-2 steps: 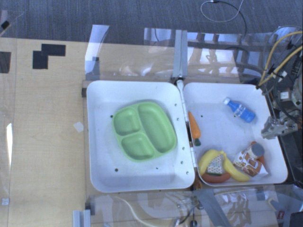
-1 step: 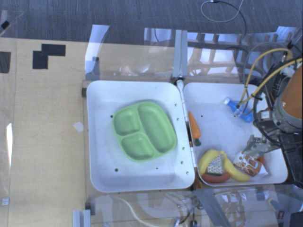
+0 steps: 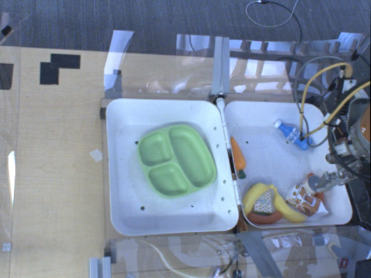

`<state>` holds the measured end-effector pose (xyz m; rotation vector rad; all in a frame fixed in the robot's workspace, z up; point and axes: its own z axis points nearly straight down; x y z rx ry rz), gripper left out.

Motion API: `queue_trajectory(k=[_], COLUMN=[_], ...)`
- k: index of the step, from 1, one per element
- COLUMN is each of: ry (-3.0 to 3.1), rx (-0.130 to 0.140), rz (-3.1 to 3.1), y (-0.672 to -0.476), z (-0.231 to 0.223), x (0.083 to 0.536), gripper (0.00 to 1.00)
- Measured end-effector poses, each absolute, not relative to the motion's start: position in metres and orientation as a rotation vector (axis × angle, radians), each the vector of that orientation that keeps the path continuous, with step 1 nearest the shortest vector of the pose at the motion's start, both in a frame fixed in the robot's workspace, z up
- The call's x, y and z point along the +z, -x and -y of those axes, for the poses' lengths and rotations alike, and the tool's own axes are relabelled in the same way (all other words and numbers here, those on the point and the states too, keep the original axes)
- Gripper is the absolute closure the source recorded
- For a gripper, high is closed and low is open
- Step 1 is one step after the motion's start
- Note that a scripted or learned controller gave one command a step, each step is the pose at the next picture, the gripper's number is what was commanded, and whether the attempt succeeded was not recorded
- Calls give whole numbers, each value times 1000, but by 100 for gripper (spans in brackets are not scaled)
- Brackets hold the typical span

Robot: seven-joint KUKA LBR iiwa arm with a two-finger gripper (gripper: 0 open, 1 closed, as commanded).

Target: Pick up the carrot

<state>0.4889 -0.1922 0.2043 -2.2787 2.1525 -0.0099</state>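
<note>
The carrot [image 3: 237, 155] is orange with a green top end. It lies along the left wall of the right bin [image 3: 261, 114], stalk end toward the front. My gripper [image 3: 319, 182] hangs low over the right bin's front right part, just above a small orange and white carton [image 3: 304, 201]. It is well to the right of the carrot and apart from it. Nothing of the carrot is near it.
A green divided plate [image 3: 176, 160] sits in the left bin [image 3: 124, 213]. The right bin also holds a blue bottle [image 3: 290, 134] at the back, a yellow banana [image 3: 280, 204] and a wedge-shaped item [image 3: 264, 202] at the front. Cables [image 3: 313, 97] loop over the back right.
</note>
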Motion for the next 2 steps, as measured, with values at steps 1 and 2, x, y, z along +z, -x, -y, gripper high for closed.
queue_trajectory(k=[1, 2], ry=[2286, 2430], rx=[-9, -3], rz=[-2143, -1983], y=[-501, -489], z=[153, 94], x=[211, 206], gripper=[100, 100])
